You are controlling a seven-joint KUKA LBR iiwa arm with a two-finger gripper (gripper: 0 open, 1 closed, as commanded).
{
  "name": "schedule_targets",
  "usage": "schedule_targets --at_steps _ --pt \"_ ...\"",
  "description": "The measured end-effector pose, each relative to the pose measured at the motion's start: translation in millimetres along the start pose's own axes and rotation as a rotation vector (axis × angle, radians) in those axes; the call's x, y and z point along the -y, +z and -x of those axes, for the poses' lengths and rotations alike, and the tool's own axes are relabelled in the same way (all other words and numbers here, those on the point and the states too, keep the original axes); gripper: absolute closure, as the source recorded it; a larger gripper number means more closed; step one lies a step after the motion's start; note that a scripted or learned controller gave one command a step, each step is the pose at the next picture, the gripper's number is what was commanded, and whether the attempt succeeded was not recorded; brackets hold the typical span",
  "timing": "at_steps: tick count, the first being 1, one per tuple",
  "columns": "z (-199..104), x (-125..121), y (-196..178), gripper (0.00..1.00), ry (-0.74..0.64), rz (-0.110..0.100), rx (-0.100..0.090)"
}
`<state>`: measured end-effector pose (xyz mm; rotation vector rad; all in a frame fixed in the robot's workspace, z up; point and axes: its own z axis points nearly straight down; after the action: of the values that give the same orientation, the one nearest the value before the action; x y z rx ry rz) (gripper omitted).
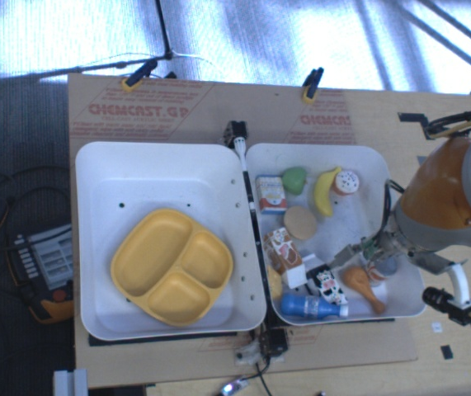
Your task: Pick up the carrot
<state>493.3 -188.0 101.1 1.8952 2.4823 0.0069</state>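
A yellow divided plate (172,265) lies in the left bin (95,172) on the counter (219,110). The right bin (367,159) holds a banana (326,191) beside a small round jar (347,182), a green piece (295,180), a small carton (270,194) and a tan disc (301,222). Nearer the front lie a blue bottle (311,307), a cow-patterned box (326,285) and a brown packet (284,251); two yellow clamps (311,85) grip the far edge.

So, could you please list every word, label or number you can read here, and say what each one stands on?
"CHEMCAST GP": red print on the brown board behind the left white bin.
Red print behind the right white bin: partly hidden, unreadable.
Small carton and food packets: labels too blurred.
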Motion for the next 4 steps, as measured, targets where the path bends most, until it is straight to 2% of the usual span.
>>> schedule_targets --at_steps 1,2,3,4 --pt "-13 -10 11 0.00 0.490 -0.001 0.002" --pt "-12 1 10 0.00 0.207 0.003 0.007" --pt "-28 -9 5 0.00 -0.096 0.021 0.031" --pt "-31 -12 4 0.00 -0.252 0.023 0.038"
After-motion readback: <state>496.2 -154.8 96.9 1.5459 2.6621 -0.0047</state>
